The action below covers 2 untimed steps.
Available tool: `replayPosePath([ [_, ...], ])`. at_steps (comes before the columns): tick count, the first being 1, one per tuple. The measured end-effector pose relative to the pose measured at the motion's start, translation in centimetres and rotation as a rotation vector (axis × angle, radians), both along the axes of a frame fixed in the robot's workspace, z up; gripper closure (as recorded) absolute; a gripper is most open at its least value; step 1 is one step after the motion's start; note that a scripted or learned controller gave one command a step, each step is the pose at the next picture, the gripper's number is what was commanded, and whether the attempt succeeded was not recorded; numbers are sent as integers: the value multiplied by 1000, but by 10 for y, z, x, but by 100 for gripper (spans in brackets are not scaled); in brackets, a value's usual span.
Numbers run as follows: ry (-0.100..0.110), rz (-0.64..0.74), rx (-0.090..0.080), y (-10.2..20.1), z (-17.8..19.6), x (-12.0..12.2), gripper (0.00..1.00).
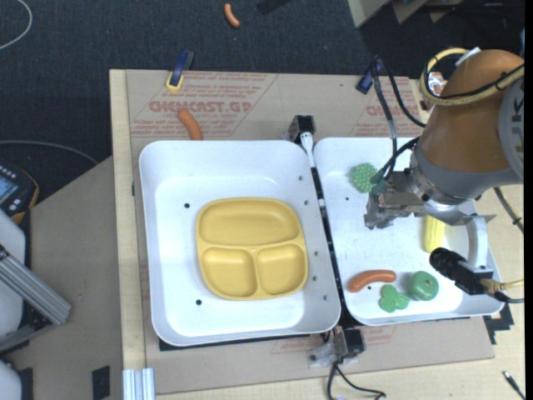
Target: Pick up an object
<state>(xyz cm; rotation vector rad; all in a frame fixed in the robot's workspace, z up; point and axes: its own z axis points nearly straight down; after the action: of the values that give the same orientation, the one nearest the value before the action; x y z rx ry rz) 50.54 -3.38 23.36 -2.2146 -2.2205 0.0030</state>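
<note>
1. Camera view: gripper (376, 217) seen low over right bin (358, 294), near green leafy toy (363, 176); finger state can't be told, nothing seen held.
2. Sausage (371, 279), green pieces (408, 292) lie near front edge.
3. Yellow tray (251, 247) sits in left bin (166, 223).

From my remote station I look down on a dark blue-grey carpet floor (100, 23). A tan cardboard sheet (241, 98) printed with faded red lettering covers the bench top. A blue and yellow clamp (178, 71) grips its far edge. A thin white cable (17, 11) loops on the carpet at far left. A silver aluminium rail (33, 286) slants at lower left. Lighting is even and soft.
</note>
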Motion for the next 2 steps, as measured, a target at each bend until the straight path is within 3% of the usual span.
replayPosePath([
  [1, -2, -1, -1, 14, -1, -9, 100],
  [2, -1, -3, -2, 13, -14, 1, 100],
])
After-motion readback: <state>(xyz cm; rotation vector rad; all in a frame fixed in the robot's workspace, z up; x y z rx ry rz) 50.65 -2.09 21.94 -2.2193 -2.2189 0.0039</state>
